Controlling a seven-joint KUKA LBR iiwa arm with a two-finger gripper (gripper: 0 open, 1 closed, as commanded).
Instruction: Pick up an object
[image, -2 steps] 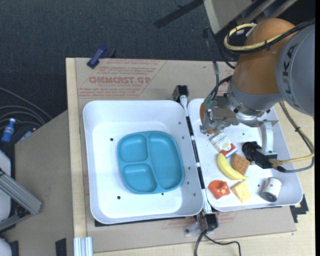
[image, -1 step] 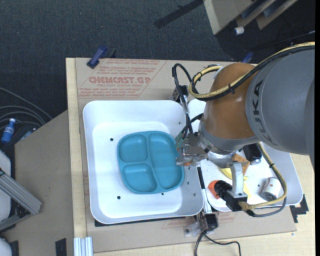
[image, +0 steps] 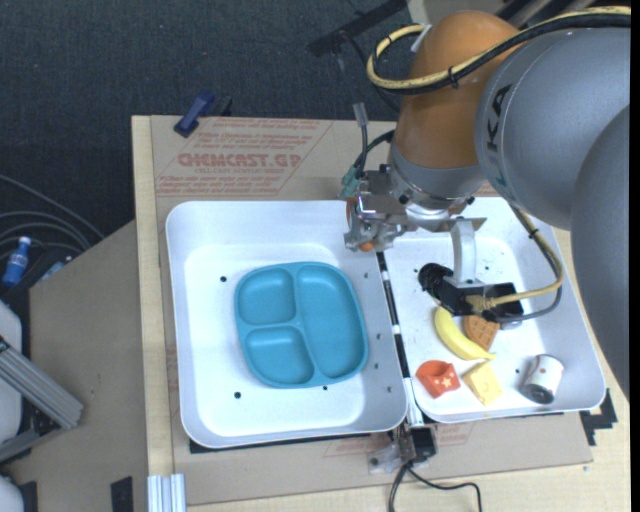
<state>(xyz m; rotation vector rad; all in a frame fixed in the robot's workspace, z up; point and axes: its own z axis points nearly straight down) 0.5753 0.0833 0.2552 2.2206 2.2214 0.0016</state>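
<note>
Here, the grey arm (image: 560, 110) reaches over two white bins (image: 190, 300). A blue divided plate (image: 298, 322) lies in the left bin. The right bin holds a banana (image: 455, 337), a red piece (image: 437, 377), and a small cylinder (image: 541, 378). The gripper (image: 368, 228) hangs above the bins' shared edge, its grip unclear.

Grey arm (image: 560, 120), orange band, yellow cable.

In the right bin (image: 575, 390) lie several small things; a yellow banana (image: 455, 335) curves lengthwise near the middle; a red piece (image: 437, 378) sits just below it, beside a pale yellow wedge (image: 484, 382); a brown piece (image: 482, 331) touches the banana; a white-and-grey cylinder (image: 541, 378) lies apart, toward the right.
</note>
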